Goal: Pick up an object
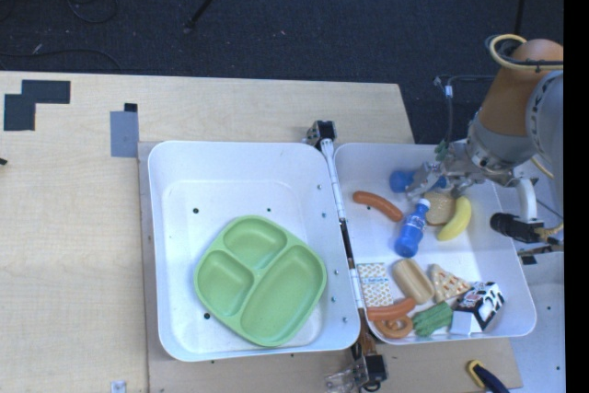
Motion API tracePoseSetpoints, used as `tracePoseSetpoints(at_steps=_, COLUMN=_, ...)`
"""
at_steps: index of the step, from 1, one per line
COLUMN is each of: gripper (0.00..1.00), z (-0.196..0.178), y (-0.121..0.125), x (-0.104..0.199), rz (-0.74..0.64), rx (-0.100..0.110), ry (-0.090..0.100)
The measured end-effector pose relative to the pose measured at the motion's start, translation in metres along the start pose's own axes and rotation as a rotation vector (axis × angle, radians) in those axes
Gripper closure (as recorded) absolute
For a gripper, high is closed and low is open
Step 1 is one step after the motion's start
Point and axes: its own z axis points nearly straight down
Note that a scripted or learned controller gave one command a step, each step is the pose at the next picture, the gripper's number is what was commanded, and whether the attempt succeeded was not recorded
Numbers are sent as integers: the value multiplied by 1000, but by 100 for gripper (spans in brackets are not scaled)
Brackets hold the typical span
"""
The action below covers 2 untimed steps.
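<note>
Toys crowd the near corner of the right bin [525, 313], and farther back the hand [448, 181] hangs low over the blue bottle [411, 229] and banana [456, 219], though whether it is released or clenched I cannot tell, so nothing looks lifted yet and the pick remains to do.

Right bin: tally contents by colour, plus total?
In the right bin, as far as visible:
Blue: 2, bottle, small piece
Orange: 2, sausages
Yellow: 1, banana
Tan: 3
Green: 1
Black-and-white: 1
Patterned card: 1
Total: 11
</note>
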Motion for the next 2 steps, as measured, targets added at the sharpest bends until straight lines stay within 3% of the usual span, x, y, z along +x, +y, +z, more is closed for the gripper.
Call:
tracePoseSetpoints(at_steps=1, gripper=0, z=12, y=-1, x=31, rz=4, rx=-12, ry=-16)
tracePoseSetpoints(at_steps=2, gripper=100, z=2, y=-1, x=31, rz=2, rx=-9, ry=-17)
